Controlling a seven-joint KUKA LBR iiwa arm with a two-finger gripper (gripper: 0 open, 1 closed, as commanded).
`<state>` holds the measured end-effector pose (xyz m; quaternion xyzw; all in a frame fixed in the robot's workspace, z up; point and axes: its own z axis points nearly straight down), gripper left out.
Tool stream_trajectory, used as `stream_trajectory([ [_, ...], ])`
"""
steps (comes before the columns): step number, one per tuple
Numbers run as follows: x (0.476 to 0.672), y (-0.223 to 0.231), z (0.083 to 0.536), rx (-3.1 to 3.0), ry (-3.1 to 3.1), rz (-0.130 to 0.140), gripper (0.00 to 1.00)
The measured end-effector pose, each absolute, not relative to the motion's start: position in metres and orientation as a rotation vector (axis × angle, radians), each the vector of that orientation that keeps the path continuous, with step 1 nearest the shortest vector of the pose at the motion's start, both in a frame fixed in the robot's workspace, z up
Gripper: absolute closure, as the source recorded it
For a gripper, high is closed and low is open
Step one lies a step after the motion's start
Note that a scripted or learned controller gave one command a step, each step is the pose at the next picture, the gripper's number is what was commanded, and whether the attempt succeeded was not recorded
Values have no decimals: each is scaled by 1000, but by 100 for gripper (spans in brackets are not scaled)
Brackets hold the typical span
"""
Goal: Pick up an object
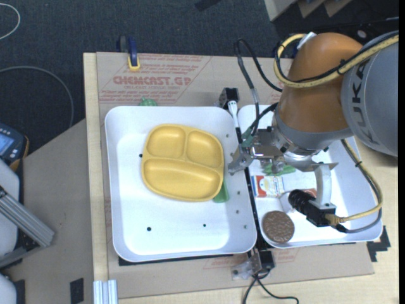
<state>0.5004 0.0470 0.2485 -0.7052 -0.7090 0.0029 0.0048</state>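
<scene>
In the camera view the arm (329, 94) hangs over the right bin (361, 189), its end effector (278, 166) low near that bin's left edge; whether it is apart or together cannot be told, since the wrist hides it. A small packet (271, 185) lies just below it, and a brown disc (278, 227) sits at the bin's front edge. A yellow tray (182, 162) fills the left bin (171, 233). For a clean pick, I judge it should centre on the packet, clear of the bin wall.
</scene>
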Motion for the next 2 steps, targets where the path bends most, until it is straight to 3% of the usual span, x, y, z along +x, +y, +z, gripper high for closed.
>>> stream_trajectory([
  [1,480,72,317,-2218,-2229,-11,0],
  [2,480,71,324,-2221,-2224,-4,100],
])
